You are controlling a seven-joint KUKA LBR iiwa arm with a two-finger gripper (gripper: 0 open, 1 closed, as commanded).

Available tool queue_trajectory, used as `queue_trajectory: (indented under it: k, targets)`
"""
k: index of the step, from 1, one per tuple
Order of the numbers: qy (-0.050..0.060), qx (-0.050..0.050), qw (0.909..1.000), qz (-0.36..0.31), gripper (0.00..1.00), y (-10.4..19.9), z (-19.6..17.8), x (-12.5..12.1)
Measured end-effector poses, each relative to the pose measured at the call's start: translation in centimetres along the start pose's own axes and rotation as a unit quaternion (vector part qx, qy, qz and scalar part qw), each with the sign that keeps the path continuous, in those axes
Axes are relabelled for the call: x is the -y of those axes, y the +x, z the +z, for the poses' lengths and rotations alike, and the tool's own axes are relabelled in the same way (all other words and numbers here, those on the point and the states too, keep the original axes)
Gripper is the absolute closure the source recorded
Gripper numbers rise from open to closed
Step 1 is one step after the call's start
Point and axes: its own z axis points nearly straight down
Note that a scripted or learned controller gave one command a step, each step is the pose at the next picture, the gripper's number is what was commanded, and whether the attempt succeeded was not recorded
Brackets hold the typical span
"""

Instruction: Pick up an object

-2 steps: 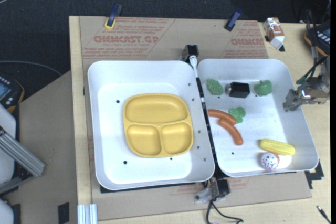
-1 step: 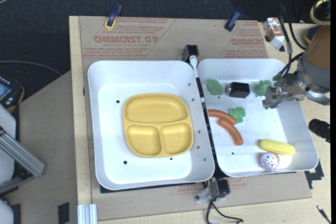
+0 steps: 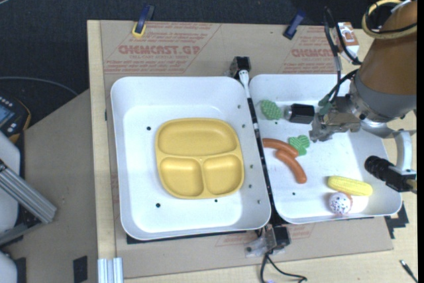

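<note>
The right white bin holds a green toy piece near its far left corner. A second green piece lies beside an orange sausage. A yellow corn cob and a small white speckled ball sit near the front edge. My gripper hangs over the middle of this bin, just right of and slightly behind the second green piece. I see nothing held between its fingers.
The left white bin holds a yellow divided plate at its middle. A black divider clamp sits at the far end of the seam between the bins. Blue clamps grip the bench's far edge.
</note>
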Motion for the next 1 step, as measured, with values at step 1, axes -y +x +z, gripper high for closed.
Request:
queue_trajectory:
  k: [1]
  targets:
    - [-0.001, 0.001, 1.0000, 0.000, 1.00, 5.39, -0.59, -0.18]
